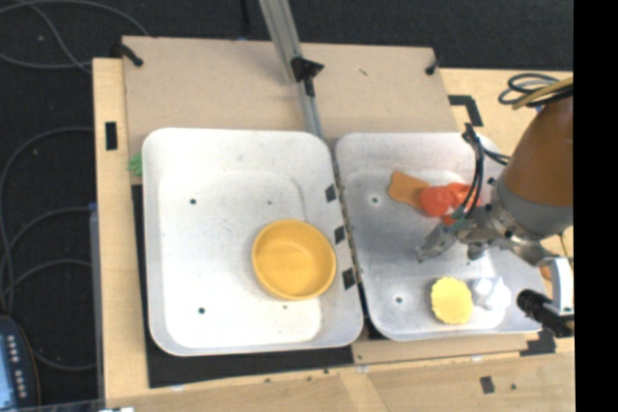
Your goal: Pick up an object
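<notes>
On a tan table (241,82) seen from above at a slant sit two shallow white bins side by side. Inside the left bin (193,169), toward its lower right, rests a round yellow bowl (294,259), open side up, with a smooth rim and a slightly darker inside.

Inside the right bin (386,159) lie several small things. Near the upper middle is an orange piece (407,186), flat and roughly oblong, lying at a slight tilt. Touching its right end is a red-orange rounded thing (441,199), brighter and more bulbous; whether the two are one object or two cannot be told. Near the bin's lower edge lies a flat yellow disc (451,301) with a slightly uneven outline. Just beside it on the right is a small pale, whitish thing (488,289), hard to make out against the white bin.

From the right, the grey arm with its orange band (546,159) reaches over the right bin. Its tool (442,234) hangs low just below the red-orange thing, near it, with a thin grey finger (432,245) slanting down and left. Whether the tool is spread or pressed together cannot be told, and nothing can be seen pinched in it.

A grey metal rail (275,5) runs from the top of the view down to the gap between the bins.
</notes>
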